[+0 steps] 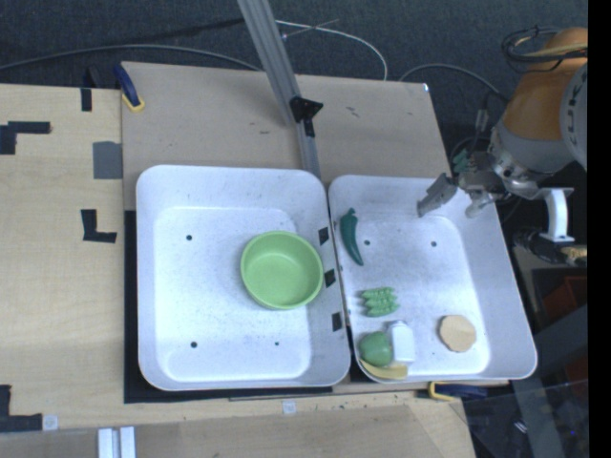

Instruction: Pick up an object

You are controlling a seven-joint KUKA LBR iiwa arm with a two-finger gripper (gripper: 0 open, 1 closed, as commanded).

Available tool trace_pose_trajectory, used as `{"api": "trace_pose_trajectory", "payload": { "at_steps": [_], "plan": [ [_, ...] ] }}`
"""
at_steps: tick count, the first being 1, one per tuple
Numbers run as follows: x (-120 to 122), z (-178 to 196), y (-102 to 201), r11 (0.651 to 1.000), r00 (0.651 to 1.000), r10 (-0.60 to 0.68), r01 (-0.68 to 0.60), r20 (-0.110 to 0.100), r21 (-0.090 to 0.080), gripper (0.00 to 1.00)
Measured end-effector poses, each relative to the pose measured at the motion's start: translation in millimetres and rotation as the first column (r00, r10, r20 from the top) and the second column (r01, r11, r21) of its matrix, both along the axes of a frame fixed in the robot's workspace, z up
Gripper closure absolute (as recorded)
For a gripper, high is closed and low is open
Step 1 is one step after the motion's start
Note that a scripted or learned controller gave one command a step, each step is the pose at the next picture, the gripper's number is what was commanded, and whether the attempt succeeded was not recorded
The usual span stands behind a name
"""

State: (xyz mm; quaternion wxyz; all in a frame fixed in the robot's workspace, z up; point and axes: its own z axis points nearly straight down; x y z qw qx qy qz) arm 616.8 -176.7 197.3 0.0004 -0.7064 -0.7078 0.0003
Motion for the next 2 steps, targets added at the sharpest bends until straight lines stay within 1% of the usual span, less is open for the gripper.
{"api": "trace_pose_trajectory", "payload": {
  "at_steps": [1, 2],
  "plan": [
    [0.0, 0.0, 0.0, 1.000, 1.000, 0.000, 0.000, 0.000, -0.001, 0.00],
    [5.6, -46.3, 0.2, 1.000, 1.000, 0.001, -0.001, -0.005, 0.000, 0.00]
  ]
}}
